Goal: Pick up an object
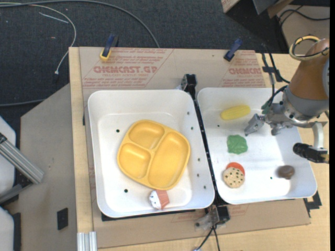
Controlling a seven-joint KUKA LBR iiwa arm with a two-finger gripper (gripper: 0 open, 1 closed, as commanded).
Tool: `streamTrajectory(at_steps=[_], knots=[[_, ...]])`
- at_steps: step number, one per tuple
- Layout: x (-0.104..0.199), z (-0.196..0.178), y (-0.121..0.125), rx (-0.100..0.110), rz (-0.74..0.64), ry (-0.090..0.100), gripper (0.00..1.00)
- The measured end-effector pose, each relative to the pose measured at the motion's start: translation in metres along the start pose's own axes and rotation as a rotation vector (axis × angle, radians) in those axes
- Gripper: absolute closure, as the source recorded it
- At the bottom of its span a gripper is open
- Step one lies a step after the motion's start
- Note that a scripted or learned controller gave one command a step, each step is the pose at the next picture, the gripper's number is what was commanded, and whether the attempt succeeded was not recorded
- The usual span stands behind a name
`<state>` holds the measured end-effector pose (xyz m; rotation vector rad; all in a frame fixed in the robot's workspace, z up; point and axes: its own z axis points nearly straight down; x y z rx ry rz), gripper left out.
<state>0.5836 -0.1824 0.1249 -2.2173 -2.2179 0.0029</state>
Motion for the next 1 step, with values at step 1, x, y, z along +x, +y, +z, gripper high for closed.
streamTrajectory(at_steps=[1], knots=[[-0.0004,-0.0137,0.0014,-0.006,0.000,-0.001,1.00]])
